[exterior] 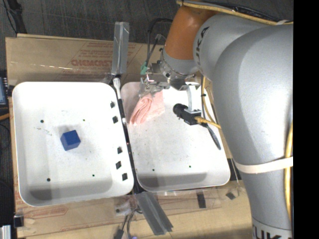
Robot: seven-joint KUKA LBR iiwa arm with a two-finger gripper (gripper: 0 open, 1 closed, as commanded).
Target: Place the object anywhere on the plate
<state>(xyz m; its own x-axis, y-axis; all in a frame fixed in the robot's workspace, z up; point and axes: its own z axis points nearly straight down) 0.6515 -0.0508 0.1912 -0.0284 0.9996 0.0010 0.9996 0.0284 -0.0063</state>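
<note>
Camera view has the big grey arm (249,83) taking up most of the right side, reaching in over the right bin (179,178) with its orange band up near the top.

The two white bins sit side by side. The left bin (30,133) holds just a small blue cube (70,139), roughly mid-floor and well apart from everything else. The right bin has a pink crumpled thing (148,107), looks like cloth, in its far left corner, close to the wall between the bins. Its long axis runs diagonally, from upper right down to lower left.

The gripper (151,81) is directly over the top end of that pink cloth, touching or just about. Honestly can't tell if it's open, closed or has hold of anything; it's too cluttered there to read.

My guess is the pink thing is the object, and it lies just below and slightly toward the bin's near side from the gripper. No obvious plate that I can pick out.
</note>
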